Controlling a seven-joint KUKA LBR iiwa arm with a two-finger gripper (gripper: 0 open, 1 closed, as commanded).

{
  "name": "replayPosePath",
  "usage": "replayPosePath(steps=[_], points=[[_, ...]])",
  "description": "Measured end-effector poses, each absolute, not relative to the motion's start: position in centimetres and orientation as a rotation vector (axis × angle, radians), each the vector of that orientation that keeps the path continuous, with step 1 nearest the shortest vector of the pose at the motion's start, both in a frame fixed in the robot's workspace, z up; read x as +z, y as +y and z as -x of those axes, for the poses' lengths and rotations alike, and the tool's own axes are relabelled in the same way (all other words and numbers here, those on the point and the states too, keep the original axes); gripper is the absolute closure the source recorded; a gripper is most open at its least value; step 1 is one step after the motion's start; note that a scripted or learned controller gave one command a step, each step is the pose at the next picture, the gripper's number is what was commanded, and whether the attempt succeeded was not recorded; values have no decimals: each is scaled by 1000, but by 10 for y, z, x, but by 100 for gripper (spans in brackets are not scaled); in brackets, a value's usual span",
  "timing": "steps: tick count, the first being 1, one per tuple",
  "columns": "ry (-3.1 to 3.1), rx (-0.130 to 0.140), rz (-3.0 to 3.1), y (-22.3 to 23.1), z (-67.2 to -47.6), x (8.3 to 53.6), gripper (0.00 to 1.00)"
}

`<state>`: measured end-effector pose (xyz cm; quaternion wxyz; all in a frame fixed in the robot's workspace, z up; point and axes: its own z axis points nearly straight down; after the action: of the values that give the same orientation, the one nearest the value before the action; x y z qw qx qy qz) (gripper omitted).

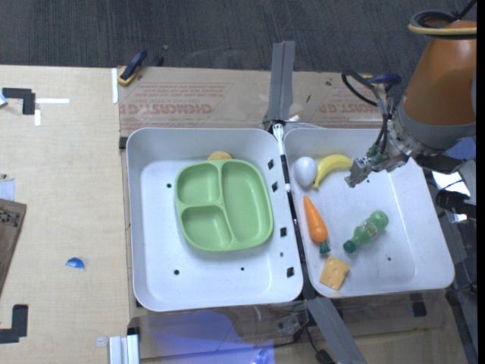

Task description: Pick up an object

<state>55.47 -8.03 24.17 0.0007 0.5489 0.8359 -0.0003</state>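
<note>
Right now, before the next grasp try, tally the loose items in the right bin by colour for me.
White: 1, the egg
Yellow: 2, the banana and the cheese wedge
Orange: 1, the carrot
Green: 1, the bottle
Total: 5

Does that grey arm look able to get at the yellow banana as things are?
Probably yes. The gripper hangs in the right white bin just beside the yellow banana, which lies uncovered; only the white egg sits close on its other side.
</note>
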Motion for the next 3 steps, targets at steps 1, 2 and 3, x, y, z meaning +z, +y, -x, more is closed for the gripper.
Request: replayPosePath(steps=[1, 2, 3], points=[[2407, -4, -2018, -25, -603, 190, 100], [2601, -3, -1759, -52, -640, 283, 100], [2637, -3, -1708, -13, -620, 307, 100]])
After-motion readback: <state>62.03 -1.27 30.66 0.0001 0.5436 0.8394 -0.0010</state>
